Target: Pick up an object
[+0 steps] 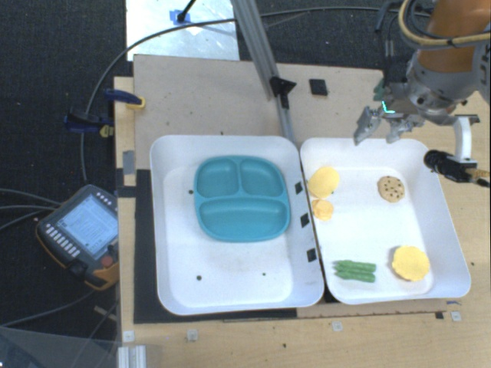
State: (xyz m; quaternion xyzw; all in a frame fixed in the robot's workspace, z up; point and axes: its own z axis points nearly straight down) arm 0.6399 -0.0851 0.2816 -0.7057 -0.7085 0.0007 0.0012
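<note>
My gripper [381,130] hangs above the far edge of the right bin [453,236], fingers spread apart with nothing between them. Below it in that bin lie a yellow rounded piece [324,181] and a smaller yellow bit [322,209] by the left wall, a brown cookie [391,188] toward the right, green beans [354,270] near the front, and a yellow disc [411,263] at the front right. The cookie is the nearest item to the gripper.
The left bin [176,274] holds a blue divided plate [241,198]. A grey pole [257,41] slants over the bench at the back. A handheld pendant [83,232] lies off the bench at left. Cables run along the back.
</note>
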